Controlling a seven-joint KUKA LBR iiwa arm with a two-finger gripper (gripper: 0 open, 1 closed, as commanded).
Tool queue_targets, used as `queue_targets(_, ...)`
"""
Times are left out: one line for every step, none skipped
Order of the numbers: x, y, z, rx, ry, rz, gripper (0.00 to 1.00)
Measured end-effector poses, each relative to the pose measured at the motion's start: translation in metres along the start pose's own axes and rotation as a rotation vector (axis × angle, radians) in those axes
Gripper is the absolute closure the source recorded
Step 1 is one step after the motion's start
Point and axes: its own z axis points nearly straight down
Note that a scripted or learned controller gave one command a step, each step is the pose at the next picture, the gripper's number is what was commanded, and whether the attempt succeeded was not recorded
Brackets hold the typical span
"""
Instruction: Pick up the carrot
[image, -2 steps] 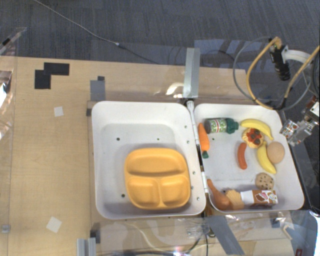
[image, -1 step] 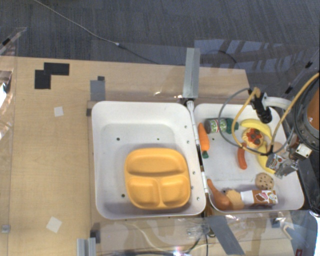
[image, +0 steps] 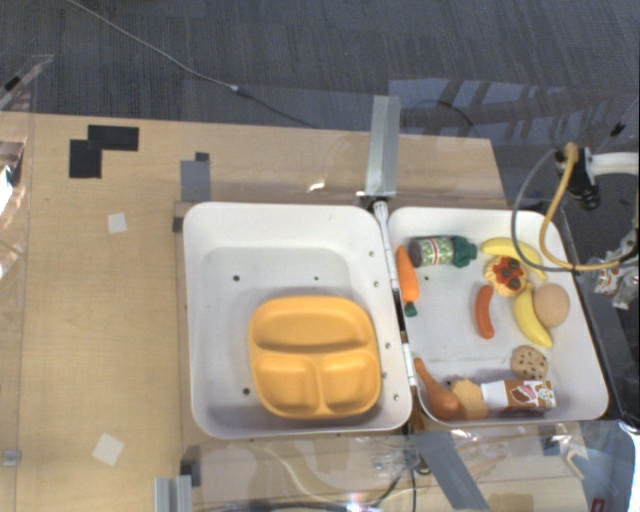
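I am looking for the carrot in the right bin, and it is lying hard against that bin's left wall, just beside the seam where the two bins are meeting. Its long axis is running nearly straight up and down the camera view, orange body toward the far end and the small green tip pointing toward the near end. A green bottle is lying just to its right near the top, almost touching, while the red sausage is sitting well apart further right. In the left bin a yellow divided plate is resting.

My arm is reaching in from the right edge of the view, where the yellow hose and white fittings are showing past the bin's far right corner. My claw itself I cannot make out there, so I cannot tell how wide it is standing or whether it is carrying anything. I am judging that the carrot is lying well to the left of me, across the whole width of the bin, and that closing across its narrow width is calling for care with the wall so close.
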Motion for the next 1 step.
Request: queue_targets(-0.0205,-0.0485,0.0993,0.006,-0.016,-0.031,1.00)
